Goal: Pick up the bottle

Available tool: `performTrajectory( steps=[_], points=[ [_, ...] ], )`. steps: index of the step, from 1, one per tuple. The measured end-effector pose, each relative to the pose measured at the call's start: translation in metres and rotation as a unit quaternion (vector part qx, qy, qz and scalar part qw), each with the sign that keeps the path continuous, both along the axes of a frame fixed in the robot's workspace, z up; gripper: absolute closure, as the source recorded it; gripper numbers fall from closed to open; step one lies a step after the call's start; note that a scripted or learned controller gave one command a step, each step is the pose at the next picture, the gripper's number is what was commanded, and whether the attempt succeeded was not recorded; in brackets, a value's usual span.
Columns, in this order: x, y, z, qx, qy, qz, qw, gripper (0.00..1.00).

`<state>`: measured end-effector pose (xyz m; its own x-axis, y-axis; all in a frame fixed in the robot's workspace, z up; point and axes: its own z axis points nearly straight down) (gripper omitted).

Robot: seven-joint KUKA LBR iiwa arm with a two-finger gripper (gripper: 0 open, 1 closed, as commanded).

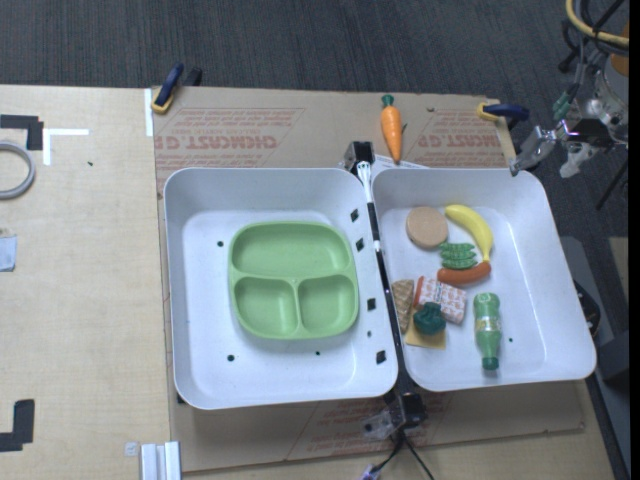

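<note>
The bottle (pixel 487 330), green and lying roughly along the bin's length with its cap toward the near edge, is seen in the right bin (pixel 553 268), close to the near right corner and just right of a cluster of toy food: a red-and-white packet (pixel 441 299), a dark green piece (pixel 430 319) on a yellow slice, a red sausage (pixel 464 273) and a leafy green item (pixel 459 255). A banana (pixel 472 227) and a round tan disc (pixel 427 227) lie farther back. The left bin (pixel 190 298) carries a green divided tray (pixel 295 280), and a toy carrot (pixel 390 128) rests on the tabletop (pixel 80 318) behind the bins. The pincer (pixel 540 150) is seen beyond the far right corner of the right bin, well apart from the bottle and holding nothing; whether its fingers are apart or together cannot be told at this size. The step in hand is judged to be the approach. It would be done well if the pincer were carried over the bottle's middle, turned so that the fingers straddle the narrow width rather than the length, and lowered with the fingers apart. Care would be needed on the left side, where the packet lies near, and the round body may roll if only one finger meets it first.
</note>
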<state>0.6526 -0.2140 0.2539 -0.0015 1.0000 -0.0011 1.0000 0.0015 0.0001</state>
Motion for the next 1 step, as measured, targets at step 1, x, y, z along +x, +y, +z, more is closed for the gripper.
performTrajectory(
  steps=[1],
  points=[
    [0.0005,0.0,0.0098,-0.001,0.0,0.002,1.0,1.0]
  ],
)
